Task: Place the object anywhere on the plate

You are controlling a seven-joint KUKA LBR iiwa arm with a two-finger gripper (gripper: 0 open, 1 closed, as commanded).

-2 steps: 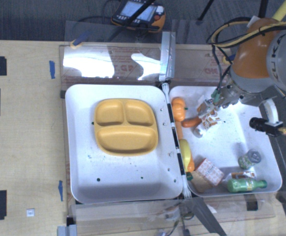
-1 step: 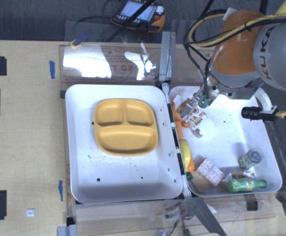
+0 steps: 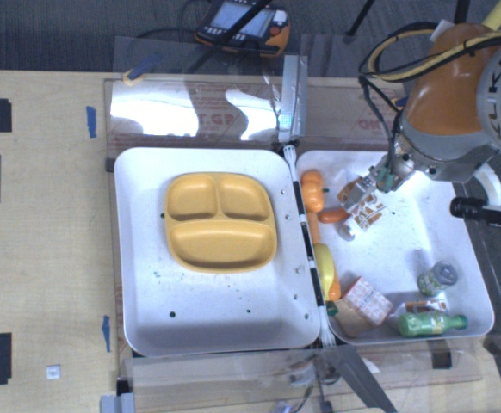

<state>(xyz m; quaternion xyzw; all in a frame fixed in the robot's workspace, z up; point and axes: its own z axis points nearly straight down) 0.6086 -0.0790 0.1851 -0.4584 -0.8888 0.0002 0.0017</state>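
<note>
Claw [image 3: 386, 179] is hanging low in the upper part of the right bin [image 3: 457, 231], under the grey arm [image 3: 457, 101] coming in from the upper right of the frame. Whether it is clenched or released, cannot tell.

Just to its lower left, a small brown-and-white packet [image 3: 360, 203] is lying on the bin floor, close to the claw tip; contact cannot be made out. Left of that, against the divider between the bins, an orange carrot-like piece [image 3: 312, 190] is resting, with a smaller reddish piece [image 3: 331, 216] beside it. Further down the same divider a yellow banana [image 3: 325, 268] is lying lengthwise.

Along the lower edge of the right bin: a pink-and-white box [image 3: 368, 299], a green bottle [image 3: 429, 323] lying on its side, and a small round grey-green thing [image 3: 436, 278] above the bottle.

Yellow plate [image 3: 220, 220], with three compartments, is sitting in the middle of the left bin [image 3: 147, 299], well apart from the claw. The raised rims where the two bins meet are standing between the right bin's clutter and the plate.

A black handheld device [image 3: 238, 24] is lying beyond the bins at the top of the frame.
</note>
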